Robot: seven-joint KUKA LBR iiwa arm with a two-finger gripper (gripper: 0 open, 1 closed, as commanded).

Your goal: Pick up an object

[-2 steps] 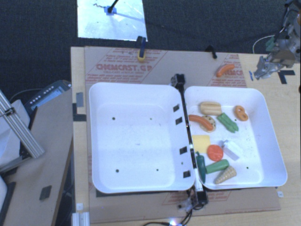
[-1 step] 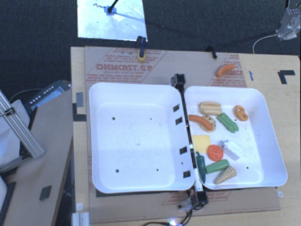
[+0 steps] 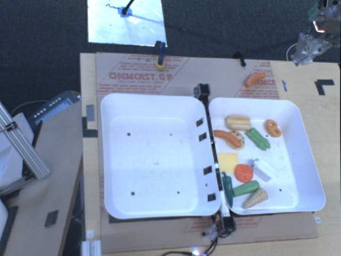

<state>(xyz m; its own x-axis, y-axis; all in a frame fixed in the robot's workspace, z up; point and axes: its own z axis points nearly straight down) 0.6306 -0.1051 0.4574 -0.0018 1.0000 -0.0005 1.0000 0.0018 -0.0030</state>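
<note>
Pincer (image 3: 310,46) hangs past the table's (image 3: 176,71) far right corner, finger state can't tell; toy foods sit in the right bin (image 3: 308,143), one hot dog (image 3: 256,79) on the table behind it.

Toy foods crowd the right bin (image 3: 306,137); the tool (image 3: 311,44) hangs beyond its far corner.

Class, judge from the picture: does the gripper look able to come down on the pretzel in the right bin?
Probably yes. The pretzel lies apart from the other toys near the right bin's far edge, open from above, and the gripper hangs beyond that side.
</note>
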